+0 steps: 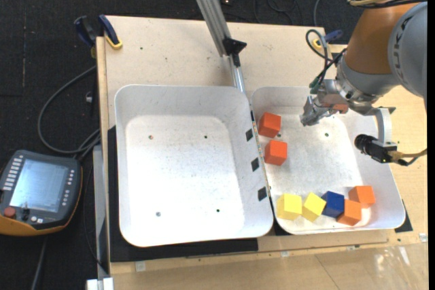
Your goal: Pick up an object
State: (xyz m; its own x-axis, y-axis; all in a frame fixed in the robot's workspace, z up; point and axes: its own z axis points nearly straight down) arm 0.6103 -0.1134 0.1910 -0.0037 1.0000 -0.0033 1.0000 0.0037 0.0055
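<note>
- Where the right shallow white plastic bin (384, 176) is reached into, the claw (310, 117) is seen above its floor; grip state cannot be told.
- Two orange cubes (270, 124) (275, 152) are noted beside it, apart.

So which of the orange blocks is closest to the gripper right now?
The upper orange block, by the right bin's divider-side edge, lies closest to the gripper. The second sits just below it; the other two lie at the bottom corner.
</note>
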